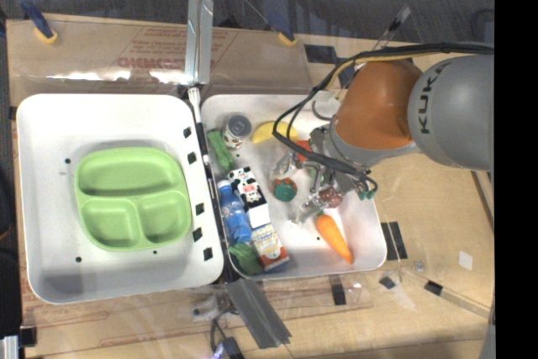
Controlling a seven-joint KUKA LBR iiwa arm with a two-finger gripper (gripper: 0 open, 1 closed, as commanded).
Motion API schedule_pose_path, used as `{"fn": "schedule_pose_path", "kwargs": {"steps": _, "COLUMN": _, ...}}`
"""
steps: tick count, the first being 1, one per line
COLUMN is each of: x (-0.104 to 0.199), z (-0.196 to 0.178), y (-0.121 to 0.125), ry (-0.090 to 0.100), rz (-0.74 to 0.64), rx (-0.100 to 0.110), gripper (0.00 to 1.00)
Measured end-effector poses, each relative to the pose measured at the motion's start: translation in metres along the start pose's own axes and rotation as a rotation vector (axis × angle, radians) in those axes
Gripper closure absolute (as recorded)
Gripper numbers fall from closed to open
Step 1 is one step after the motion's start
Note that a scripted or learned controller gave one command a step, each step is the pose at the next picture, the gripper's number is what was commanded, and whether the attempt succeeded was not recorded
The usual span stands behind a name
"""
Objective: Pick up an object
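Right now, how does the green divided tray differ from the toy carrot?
The green tray lies alone in the left bin; the carrot sits among clutter in the right bin, beside the gripper. The tray is broad, flat and compartmented; the carrot is small, orange and tapered. Both lie flat.

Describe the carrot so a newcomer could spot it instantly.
Look in the right bin, the cluttered one under the arm. Near its front right corner, just below the gripper, lies the carrot: a tapered toy, the only solid orange piece there.
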State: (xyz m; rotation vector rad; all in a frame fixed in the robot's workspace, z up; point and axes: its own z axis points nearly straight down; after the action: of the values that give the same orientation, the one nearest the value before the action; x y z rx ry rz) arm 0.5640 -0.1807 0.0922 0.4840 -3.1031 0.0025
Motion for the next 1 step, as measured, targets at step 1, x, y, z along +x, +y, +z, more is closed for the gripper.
{"fn": "schedule_pose_path", "kwargs": {"steps": 1, "x": -0.0547, "z": -0.0009, "y": 0.0422, "ry": -0.005, "rz": -0.228, "rx": -0.001, "gripper": 0.00}}
